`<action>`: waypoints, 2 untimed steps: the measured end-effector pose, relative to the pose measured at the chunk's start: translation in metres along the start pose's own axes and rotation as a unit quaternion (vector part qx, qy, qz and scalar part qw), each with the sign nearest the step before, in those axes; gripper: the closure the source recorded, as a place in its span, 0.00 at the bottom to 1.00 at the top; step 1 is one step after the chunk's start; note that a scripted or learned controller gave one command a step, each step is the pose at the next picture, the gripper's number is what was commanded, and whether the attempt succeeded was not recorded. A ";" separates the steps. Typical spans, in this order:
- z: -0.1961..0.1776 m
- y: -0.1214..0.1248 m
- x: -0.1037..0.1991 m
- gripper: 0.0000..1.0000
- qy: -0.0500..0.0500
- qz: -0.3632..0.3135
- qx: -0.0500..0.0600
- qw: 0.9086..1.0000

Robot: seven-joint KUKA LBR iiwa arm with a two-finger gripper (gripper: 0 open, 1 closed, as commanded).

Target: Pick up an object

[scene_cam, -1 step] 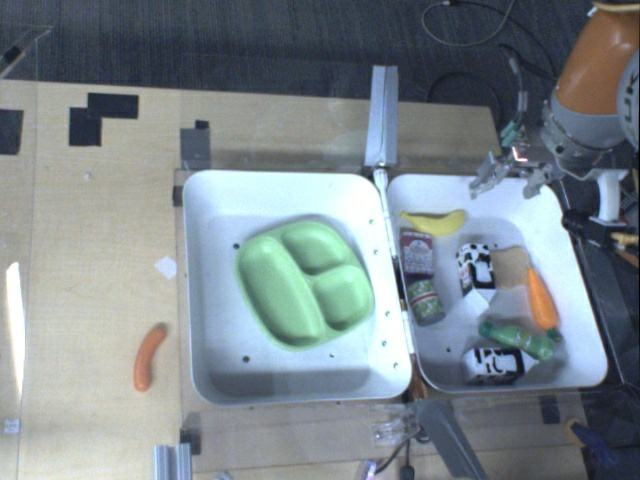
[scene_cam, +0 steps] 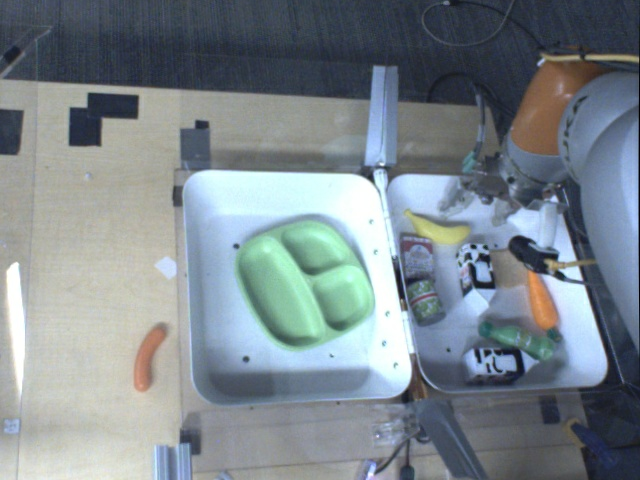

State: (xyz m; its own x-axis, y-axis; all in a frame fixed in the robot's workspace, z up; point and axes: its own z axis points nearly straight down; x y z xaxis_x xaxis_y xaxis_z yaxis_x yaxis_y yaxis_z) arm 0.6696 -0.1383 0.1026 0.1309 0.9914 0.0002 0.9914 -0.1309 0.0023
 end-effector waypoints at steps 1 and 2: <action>0.014 -0.045 0.026 0.00 0.000 0.032 -0.003 0.999; 0.001 -0.042 0.028 1.00 0.002 0.031 -0.008 0.999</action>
State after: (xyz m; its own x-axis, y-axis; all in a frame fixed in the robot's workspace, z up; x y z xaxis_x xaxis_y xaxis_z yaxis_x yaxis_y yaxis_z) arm 0.6312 -0.1050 0.1014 0.1915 0.9815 0.0049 0.9813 -0.1916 0.0175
